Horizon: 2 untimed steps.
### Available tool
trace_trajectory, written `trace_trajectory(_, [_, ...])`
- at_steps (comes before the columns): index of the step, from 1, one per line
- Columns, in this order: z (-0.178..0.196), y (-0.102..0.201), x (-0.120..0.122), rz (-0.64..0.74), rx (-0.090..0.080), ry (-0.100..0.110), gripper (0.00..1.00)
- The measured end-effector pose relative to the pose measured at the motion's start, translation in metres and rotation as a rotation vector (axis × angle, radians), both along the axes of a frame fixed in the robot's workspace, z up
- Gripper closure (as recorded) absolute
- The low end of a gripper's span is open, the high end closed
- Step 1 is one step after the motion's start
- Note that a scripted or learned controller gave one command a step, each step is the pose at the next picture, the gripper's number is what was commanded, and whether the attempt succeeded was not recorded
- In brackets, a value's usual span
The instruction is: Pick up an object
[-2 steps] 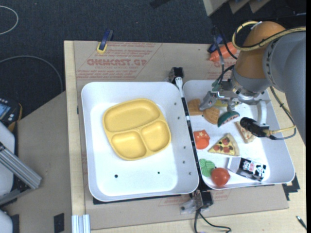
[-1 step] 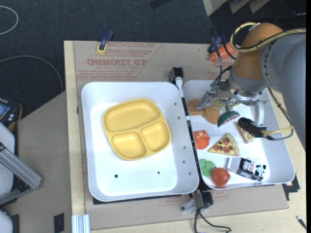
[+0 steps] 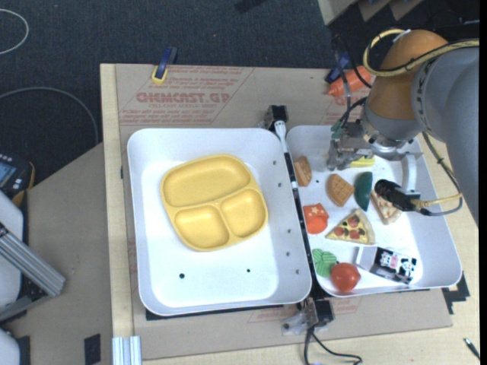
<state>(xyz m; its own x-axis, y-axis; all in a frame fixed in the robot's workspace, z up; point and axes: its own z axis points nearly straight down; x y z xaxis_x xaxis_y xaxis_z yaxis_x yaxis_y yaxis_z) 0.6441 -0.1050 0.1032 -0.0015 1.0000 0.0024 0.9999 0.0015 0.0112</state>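
Crowding is the main hazard; the right bin [image 3: 445, 268] holds a dense scatter of toy food, and the gripper [image 3: 344, 152] sits low over its upper left corner, close to the bin's wall; how far the claw is open I cannot tell, since the wrist and cabling hide its tips from above, and nothing can be seen held in it. Nearest candidates lie just below it: a brown bread-like piece [image 3: 303, 170] by the dividing wall, an orange wedge [image 3: 340, 189], and a dark green piece [image 3: 364, 189] touching that wedge; further down sit a red toy [image 3: 316, 217], a pizza slice [image 3: 352, 228], a tomato [image 3: 345, 277] beside a green leafy piece [image 3: 325, 260], and a black-and-white card [image 3: 395, 263].

Likely failures, as I judge them: a descent between the orange wedge and the green piece could nudge both aside and close on air; a descent too near the rim could jam against the wall; flat items such as the pizza slice may slip out. The left bin [image 3: 144, 204] carries a yellow divided plate [image 3: 214, 201], well apart from the arm.
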Motion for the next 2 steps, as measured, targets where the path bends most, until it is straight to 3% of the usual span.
trace_trajectory(2, [0.117, 0.002, 0.000, 0.000, -0.004, 0.003, 1.00])
